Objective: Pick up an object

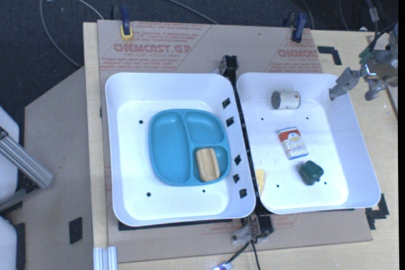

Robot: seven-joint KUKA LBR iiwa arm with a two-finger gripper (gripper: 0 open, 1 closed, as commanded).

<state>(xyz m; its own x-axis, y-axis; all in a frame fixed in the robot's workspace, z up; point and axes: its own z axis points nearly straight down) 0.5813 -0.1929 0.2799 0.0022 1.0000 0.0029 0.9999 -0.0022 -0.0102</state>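
Two shallow white plastic bins lie side by side on the bench; the right-hand bin serves as landmark. Inside it lie a small grey-and-white cylinder near its far wall, a flat red-and-white printed carton at its middle, a dark green lumpy object towards its near wall, just beside the carton, and a pale yellow scrap at its near left edge. To its left, the second bin holds a blue sectioned plastic tray with a tan wooden block in one compartment. The two-finger gripper hangs above the landmark bin's far right rim, fingers spread apart, nothing between them, well apart from every object. Judged stage: early. No object is grasped or lifted; choice of target, descent, closing and lift all remain.
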